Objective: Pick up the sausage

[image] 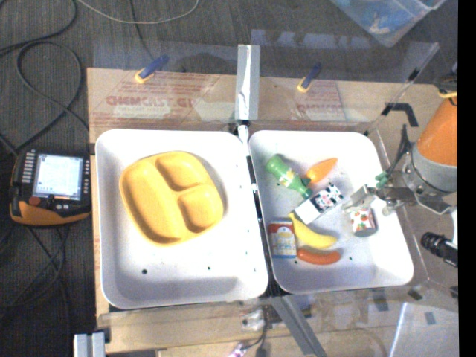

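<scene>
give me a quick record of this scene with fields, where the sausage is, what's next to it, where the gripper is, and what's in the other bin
target: short reddish-orange sausage, lying flat near the front edge of the right white bin
touching neighbour: yellow banana, just behind the sausage
other neighbours: small red-labelled can to its left; green bottle, orange carrot and black-and-white carton farther back
gripper: two-finger gripper over the right side of the right bin, apart from the sausage
left bin: yellow compartment plate
task state: sausage not yet picked up
</scene>
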Controlling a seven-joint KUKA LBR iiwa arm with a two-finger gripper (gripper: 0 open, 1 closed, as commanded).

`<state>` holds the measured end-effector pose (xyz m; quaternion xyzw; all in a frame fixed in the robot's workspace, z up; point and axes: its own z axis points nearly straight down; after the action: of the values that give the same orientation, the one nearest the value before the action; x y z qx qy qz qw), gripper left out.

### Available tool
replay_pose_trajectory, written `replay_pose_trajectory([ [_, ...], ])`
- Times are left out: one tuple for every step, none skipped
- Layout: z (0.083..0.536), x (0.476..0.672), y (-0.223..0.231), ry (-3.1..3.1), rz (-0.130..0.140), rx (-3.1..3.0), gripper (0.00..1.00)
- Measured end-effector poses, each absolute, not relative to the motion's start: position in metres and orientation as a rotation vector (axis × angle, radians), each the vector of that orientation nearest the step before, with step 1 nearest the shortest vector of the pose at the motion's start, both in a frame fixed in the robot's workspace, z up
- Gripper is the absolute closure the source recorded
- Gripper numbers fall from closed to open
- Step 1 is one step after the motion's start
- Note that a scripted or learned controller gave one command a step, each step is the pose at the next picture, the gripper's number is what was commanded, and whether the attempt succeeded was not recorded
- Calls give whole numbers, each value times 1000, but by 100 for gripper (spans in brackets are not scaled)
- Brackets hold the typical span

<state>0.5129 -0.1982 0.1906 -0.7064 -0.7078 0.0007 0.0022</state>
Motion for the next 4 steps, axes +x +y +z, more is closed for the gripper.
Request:
replay_pose_trajectory([
  [127, 575, -175, -1539, -34, -2754, 0],
  [89, 656, -157, -961, 26, -2981, 0],
  [97, 658, -158, -969, 16, -2992, 100],
  [228, 634, -136, -382, 10, -3121, 100],
])
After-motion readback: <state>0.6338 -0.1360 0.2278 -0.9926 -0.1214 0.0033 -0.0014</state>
